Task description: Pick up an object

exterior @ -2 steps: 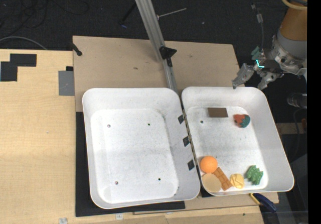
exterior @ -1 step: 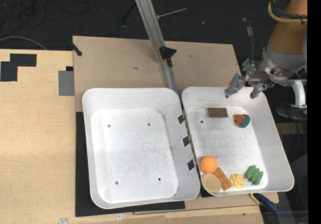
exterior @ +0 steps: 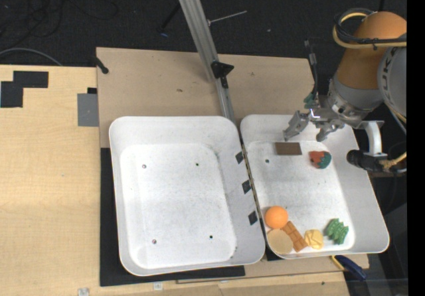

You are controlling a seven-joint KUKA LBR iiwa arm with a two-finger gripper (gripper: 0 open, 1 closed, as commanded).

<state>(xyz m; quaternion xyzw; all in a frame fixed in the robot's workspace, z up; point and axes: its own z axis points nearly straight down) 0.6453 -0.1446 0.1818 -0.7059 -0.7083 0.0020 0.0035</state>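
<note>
Gripper (exterior: 309, 126) hangs with fingers spread above the right bin's (exterior: 362, 190) far edge, brown block (exterior: 288, 148) just below it

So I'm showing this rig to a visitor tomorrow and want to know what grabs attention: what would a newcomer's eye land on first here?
Probably the grey arm with its orange band at the upper right, its gripper spread open over the far end of the right bin. Next, the bright items in that bin: an orange ball and a green toy near the front edge, a brown block just below the gripper. The left bin draws far less attention.
</note>
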